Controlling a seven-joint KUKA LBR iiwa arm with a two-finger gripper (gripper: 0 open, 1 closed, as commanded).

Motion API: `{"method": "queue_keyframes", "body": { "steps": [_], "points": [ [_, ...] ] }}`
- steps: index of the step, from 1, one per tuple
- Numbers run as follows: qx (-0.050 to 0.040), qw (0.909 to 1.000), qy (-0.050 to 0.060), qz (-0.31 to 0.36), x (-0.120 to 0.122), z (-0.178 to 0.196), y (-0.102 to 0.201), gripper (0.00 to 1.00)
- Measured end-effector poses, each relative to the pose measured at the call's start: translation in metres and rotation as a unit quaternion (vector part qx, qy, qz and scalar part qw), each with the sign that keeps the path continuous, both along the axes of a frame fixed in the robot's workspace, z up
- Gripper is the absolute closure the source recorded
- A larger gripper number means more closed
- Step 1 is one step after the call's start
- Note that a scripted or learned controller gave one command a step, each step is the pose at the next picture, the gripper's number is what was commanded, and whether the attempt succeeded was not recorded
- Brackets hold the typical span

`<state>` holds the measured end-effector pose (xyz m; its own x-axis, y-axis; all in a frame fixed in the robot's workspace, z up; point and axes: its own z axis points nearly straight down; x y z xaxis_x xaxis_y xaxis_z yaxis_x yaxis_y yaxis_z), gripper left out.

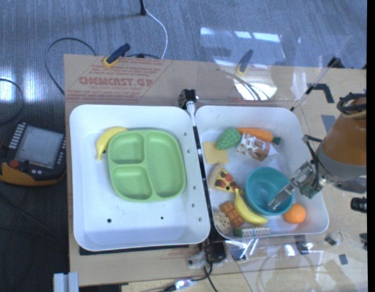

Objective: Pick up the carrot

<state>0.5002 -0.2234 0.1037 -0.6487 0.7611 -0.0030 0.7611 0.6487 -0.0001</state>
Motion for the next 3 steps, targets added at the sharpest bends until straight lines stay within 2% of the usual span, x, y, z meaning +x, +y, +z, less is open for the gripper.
{"method": "queue_keyframes", "body": {
  "steps": [1,2,3],
  "points": [
    [-0.0008,0.9745,-0.002,0.224,-0.015,0.05,0.0,0.0],
    [0.0018,0.8972,0.001,0.442,-0.016,0.022,0.002,0.0],
    [-0.0008,0.7464,-0.002,0.665,0.002,0.052,0.031,0.0]
  ]
}}
